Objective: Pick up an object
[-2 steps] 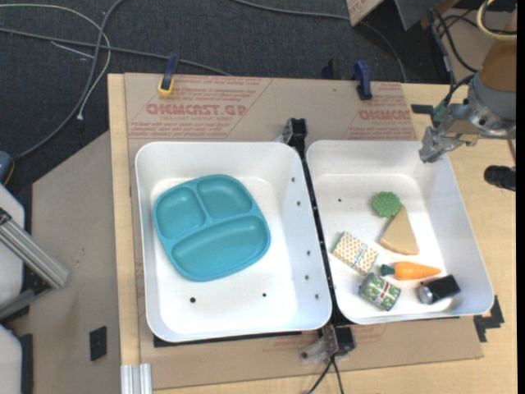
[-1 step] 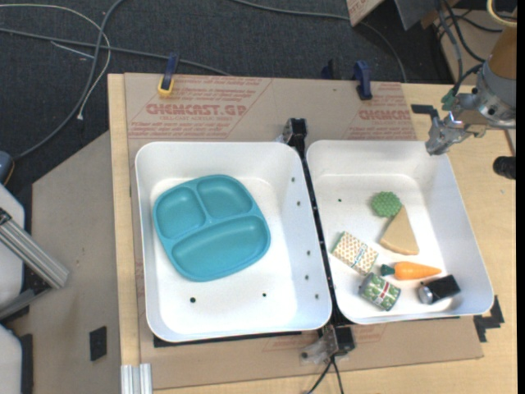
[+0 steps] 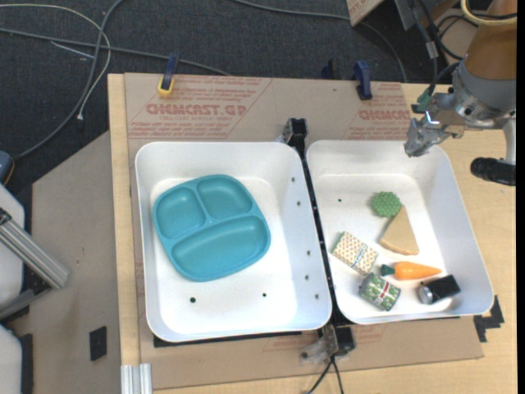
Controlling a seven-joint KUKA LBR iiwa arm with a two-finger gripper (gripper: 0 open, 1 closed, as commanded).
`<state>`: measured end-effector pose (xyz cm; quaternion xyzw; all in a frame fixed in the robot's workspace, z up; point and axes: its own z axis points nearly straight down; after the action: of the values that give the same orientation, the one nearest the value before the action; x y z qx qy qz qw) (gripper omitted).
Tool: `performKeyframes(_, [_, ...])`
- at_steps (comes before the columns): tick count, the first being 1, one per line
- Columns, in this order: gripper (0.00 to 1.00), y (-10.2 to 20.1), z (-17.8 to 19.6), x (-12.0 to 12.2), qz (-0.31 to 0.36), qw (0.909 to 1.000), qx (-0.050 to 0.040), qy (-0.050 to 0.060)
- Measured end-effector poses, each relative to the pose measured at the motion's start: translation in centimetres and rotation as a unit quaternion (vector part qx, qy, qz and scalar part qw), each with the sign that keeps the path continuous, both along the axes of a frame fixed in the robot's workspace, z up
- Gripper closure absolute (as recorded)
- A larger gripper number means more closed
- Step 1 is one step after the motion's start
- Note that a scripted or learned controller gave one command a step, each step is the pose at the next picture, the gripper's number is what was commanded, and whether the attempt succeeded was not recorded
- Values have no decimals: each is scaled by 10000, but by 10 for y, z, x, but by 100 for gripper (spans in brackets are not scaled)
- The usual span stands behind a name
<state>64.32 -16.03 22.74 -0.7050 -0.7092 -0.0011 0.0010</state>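
A: Cables (image 3: 98,39), white, trail over the dark floor at far left. Bench (image 3: 246,109) is a cardboard sheet with red print, held at its far edge by two blue clamps (image 3: 170,71).

B: Left bin?

A: Left bin (image 3: 156,302) holds a teal divided plate (image 3: 213,226), lying flat, three compartments up, nothing in them. A black clip (image 3: 294,130) sits at the far end of the seam where the two bins touch.

B: Right bin contents, in order.

A: Right bin (image 3: 344,162) has all items in its near half. Leftmost a patterned tan block (image 3: 354,252); just below it a green and white can (image 3: 379,291), on its side. Further back, a green round piece (image 3: 385,203) touching the tip of a tan wedge (image 3: 399,235). Below the wedge an orange carrot (image 3: 416,271), lying flat, pointing right. Nearest the right corner a small black cylinder (image 3: 438,290), silver end facing left.

B: Arm?

A: Enters from upper right. Hand (image 3: 418,144) hangs over the far right rim of the right bin, well apart from every item. Nothing visible between its fingers; whether they are spread or pressed together, cannot tell at this angle.
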Motion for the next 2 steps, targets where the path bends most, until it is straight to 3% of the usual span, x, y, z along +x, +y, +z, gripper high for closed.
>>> performKeyframes(2, [100,120,5,-33,3,10000,5,16])
